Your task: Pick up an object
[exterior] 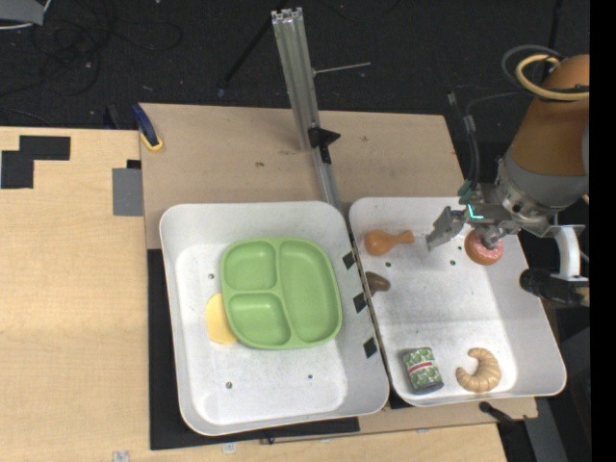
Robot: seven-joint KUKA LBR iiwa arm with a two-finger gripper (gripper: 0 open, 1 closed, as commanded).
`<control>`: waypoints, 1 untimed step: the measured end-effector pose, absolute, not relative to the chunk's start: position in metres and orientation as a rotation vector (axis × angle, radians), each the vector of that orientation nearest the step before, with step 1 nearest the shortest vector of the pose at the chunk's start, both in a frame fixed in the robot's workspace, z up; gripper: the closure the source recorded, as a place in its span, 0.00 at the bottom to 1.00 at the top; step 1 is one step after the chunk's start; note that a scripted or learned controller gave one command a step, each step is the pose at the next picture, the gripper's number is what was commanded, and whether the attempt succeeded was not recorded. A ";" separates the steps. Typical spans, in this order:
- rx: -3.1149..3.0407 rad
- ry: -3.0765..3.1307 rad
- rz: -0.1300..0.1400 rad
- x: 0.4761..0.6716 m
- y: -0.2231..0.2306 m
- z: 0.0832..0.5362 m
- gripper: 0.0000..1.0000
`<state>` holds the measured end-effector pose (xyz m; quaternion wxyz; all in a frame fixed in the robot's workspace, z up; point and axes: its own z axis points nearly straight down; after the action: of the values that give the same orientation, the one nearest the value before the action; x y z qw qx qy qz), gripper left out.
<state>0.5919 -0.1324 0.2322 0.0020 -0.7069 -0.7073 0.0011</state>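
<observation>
Hovering with fingers apart near the right bin's [539,354] far rim, the gripper [460,227] holds nothing.

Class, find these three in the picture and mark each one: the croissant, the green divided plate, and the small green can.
croissant [480,370], camera view, middle of its curved body.
green divided plate [281,293], camera view, central ridge between compartments.
small green can [421,370], camera view, its label side.

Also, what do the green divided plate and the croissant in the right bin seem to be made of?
The green divided plate looks like moulded plastic: one even colour, smooth, with soft rounded ridges between its three compartments. The croissant is probably a plastic or rubber toy, judging by its uniform tan colour and slight sheen, though the view leaves that open.
</observation>
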 end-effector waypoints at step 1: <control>-2.219 -2.220 0.002 0.592 -0.132 0.233 0.00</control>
<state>0.5922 -0.1325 0.2328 0.0014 -0.7069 -0.7073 0.0008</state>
